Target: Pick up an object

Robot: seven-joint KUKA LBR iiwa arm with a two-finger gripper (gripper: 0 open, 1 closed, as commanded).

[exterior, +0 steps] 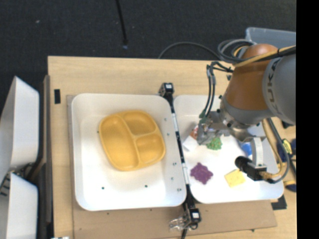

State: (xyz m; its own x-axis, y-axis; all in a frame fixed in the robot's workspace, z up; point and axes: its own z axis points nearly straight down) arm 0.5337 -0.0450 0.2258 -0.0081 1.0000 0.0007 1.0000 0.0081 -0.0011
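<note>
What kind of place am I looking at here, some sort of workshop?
Most likely a robotics test lab. A grey arm with an orange band reaches over two shallow white bins on a wooden bench, with a yellow divided plastic tray and small toy-like pieces such as a purple lump.

Dark carpeted floor (75, 19), light wooden bench (124, 73), even lighting

**Even overhead light, soft focus**

I am seeing bright, even light falling from above. The left bin (84, 183) and right bin (219, 195) are glaring near-white, losing surface detail. The yellow divided plate (132, 139) is casting almost no shadow. The dark floor is staying dim. Everything is looking slightly soft and grainy.
</note>
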